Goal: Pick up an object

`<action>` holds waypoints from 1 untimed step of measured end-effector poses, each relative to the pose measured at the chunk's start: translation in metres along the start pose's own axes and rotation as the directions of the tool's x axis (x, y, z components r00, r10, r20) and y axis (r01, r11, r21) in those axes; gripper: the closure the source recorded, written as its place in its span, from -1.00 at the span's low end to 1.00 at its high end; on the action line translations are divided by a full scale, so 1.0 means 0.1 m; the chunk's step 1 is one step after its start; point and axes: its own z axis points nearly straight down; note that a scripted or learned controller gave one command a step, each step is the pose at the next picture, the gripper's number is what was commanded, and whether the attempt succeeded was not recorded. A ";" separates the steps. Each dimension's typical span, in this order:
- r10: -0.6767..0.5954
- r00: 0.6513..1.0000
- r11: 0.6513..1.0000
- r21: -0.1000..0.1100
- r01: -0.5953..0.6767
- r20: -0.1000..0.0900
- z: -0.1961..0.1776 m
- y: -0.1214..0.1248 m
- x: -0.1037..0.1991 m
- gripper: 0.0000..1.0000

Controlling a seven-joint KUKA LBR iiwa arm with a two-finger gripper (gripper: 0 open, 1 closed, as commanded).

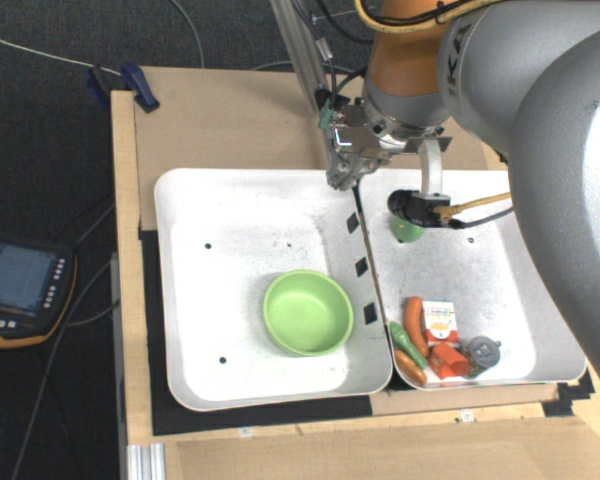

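step: grasp attempt judged under way | gripper (380,173) is poised over far edge of right bin (500,268); finger state cannot be told | small green object (407,230) lies just beside, near far-left corner | next: closure and lift to be confirmed

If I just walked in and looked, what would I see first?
Probably the big grey arm with its orange band, reaching in from the right over the right bin. Next, the bright green bowl sitting alone near the front of the left bin. Then the little heap of colourful toys at the front of the right bin.
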 end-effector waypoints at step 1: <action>0.004 1.000 1.000 -0.002 -0.004 0.001 -0.01 0.00 -0.02 -1.00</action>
